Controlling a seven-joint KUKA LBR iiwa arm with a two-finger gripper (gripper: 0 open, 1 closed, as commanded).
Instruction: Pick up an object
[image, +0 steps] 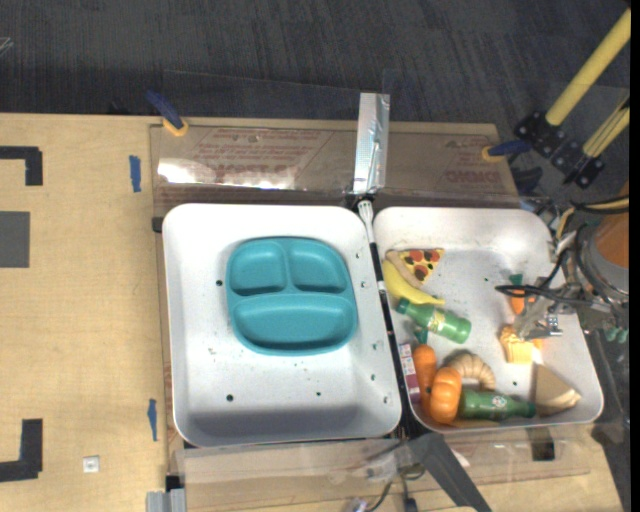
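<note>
The tool (538, 322) hangs low over the right bin (470, 225), near its right wall; I cannot tell how it is set. Just below it lies an orange wedge (517, 347). A teal plate (291, 294) fills the left bin (190, 330).

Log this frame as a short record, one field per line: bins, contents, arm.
left bin: holds a teal divided plate
right bin: toy food, mostly along its left and front sides
near divider: pizza slice, banana, green bottle, carrot
front: orange pumpkin, croissant, second green bottle
tool: low over the right bin's right side, near a yellow-orange piece
fingers: cannot tell
</note>
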